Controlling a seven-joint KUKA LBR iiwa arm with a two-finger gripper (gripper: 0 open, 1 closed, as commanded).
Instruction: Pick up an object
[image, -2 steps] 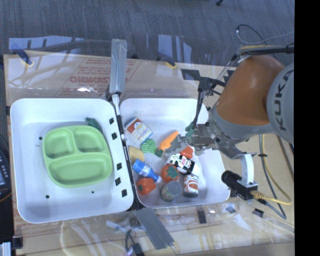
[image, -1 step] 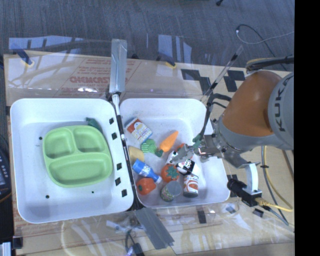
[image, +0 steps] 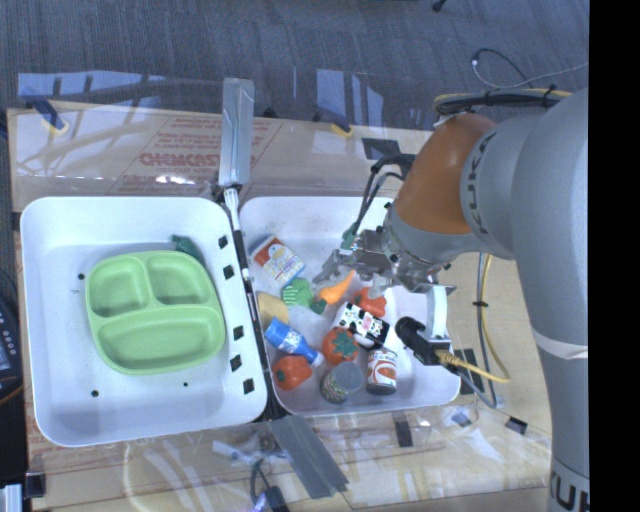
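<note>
Grey robot arm with its orange band (image: 440, 185) reaches down over the right shallow white bin (image: 440, 395), its gripper (image: 368, 268) low among the clutter; whether it grips anything cannot be told.

Beside it the left white bin (image: 45, 300) holds a pale green three-compartment plastic tray (image: 155, 310). Toys crowd the right bin: a small carton with a red-and-white label (image: 277, 261) near the divider, a black-and-white spotted carton (image: 359, 324), a red-labelled can (image: 381, 371), a grey can (image: 343, 381), a blue bottle (image: 291, 340), a red tomato (image: 292, 372), and an orange carrot (image: 336, 290) just beside the gripper.
</note>
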